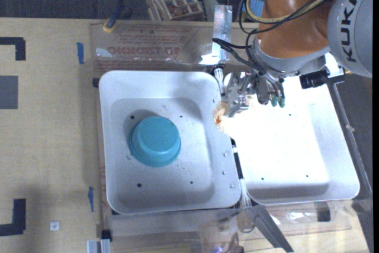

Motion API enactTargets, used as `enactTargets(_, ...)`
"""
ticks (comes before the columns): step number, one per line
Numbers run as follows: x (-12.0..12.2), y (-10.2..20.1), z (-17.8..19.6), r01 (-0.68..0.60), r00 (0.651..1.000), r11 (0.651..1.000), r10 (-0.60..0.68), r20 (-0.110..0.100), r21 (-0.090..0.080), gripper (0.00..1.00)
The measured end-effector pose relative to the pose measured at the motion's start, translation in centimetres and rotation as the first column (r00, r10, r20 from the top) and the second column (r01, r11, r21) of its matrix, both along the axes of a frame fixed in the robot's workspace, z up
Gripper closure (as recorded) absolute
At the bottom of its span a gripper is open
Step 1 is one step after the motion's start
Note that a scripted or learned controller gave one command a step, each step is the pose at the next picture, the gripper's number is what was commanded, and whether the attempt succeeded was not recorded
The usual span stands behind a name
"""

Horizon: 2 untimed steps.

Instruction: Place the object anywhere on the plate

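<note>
A small pale orange object (219, 115) shows at the top left corner of the right bin (308, 186), pressed against the wall it shares with the left bin (112, 92). It is washed out by the glare on that bin's floor, so what it is cannot be made out. It appears to be the thing to be moved.

The gripper (240, 99) hangs just above and to the right of it, with metal fingers (235, 105) pointing down toward the corner. Whether they are spread or clamped cannot be told, since the bright floor and the tangle of wrist parts hide the gap. The object sits at the tips rather than plainly between them, so nothing says it is held.

The blue plate (155, 140), round and looking like an upturned dish, lies in the middle of the left bin, well apart from the object and across the dividing wall.

Judging from this, the step in hand is the pickup, not yet the carry. The corner is an awkward spot: two walls crowd the fingers, so the next move calls for a careful descent straight onto the object, a firm close, a lift high enough to clear the shared wall, then a move left over the plate before letting go.
</note>
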<state>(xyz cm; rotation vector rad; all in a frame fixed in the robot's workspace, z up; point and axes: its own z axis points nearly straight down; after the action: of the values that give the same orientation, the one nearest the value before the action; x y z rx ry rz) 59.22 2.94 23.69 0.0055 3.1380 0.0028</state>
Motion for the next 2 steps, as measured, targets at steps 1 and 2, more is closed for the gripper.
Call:
enactTargets(1, -1.4, 4.0, -0.7, -0.006, 1.0, 1.0, 0.006, -0.001, 0.0, 1.0)
enactTargets(2, -3.7, 8.6, -0.9, -0.006, 1.0, 1.0, 0.006, -0.001, 0.0, 1.0)
